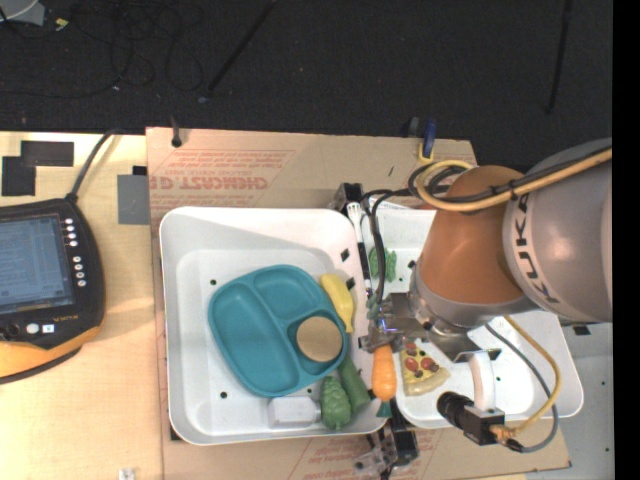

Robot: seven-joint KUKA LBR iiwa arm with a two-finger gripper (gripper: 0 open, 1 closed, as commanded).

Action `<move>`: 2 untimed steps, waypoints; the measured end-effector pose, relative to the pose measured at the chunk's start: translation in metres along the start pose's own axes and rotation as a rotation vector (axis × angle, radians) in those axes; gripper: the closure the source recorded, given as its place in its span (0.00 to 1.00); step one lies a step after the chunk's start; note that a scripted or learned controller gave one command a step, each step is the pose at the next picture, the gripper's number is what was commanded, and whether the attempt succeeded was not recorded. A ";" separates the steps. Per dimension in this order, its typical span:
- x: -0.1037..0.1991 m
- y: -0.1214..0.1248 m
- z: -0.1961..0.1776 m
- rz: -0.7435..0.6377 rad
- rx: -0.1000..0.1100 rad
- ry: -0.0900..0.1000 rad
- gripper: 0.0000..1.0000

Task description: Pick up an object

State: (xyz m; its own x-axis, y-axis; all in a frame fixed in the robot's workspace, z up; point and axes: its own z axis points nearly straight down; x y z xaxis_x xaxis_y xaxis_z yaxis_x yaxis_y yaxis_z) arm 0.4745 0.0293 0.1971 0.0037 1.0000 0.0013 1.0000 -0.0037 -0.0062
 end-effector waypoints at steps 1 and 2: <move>0.027 0.000 0.011 -0.005 0.002 0.000 1.00; 0.069 0.060 -0.018 -0.007 -0.008 0.000 1.00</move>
State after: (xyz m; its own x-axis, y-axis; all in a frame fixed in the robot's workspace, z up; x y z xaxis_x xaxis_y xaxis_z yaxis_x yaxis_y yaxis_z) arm 0.5352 0.0979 0.2146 -0.0036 1.0000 0.0015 1.0000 0.0036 0.0020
